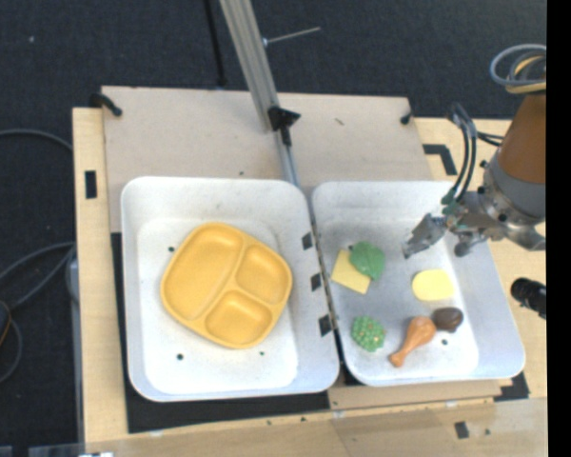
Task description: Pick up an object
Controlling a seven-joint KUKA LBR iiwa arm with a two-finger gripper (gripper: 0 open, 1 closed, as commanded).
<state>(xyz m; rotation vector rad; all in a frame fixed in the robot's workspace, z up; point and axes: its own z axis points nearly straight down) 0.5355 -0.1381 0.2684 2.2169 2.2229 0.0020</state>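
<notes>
bins sit side by side on the bench, both shallow and white. the left bin (143, 284) holds one thing, a yellow divided tray (226, 284) with three compartments, lying flat near the bin's middle and turned a little askew.

the right bin (381, 203) holds the small toy foods. a green leafy piece (367, 257) lies near its centre, and a pale yellow wedge (350, 276) touches it at about 7 o'clock. at 6 o'clock from the wedge, toward the bin's near edge, sits a round green bumpy piece (368, 333). at 3 o'clock from the leafy piece, well apart, lies a yellow oval piece (433, 285). just below that oval rests a dark brown lump (447, 319), and touching the lump at 8 o'clock is a tan drumstick (413, 339), lying slantwise.

the gripper (443, 234) hangs over the right bin's 2 o'clock part, reaching in from the right under the orange band of the arm (525, 150). its two fingers stand spread apart with nothing between them. the yellow oval piece is the nearest thing to it, at about 6 o'clock from the fingertips and apart from them.
</notes>
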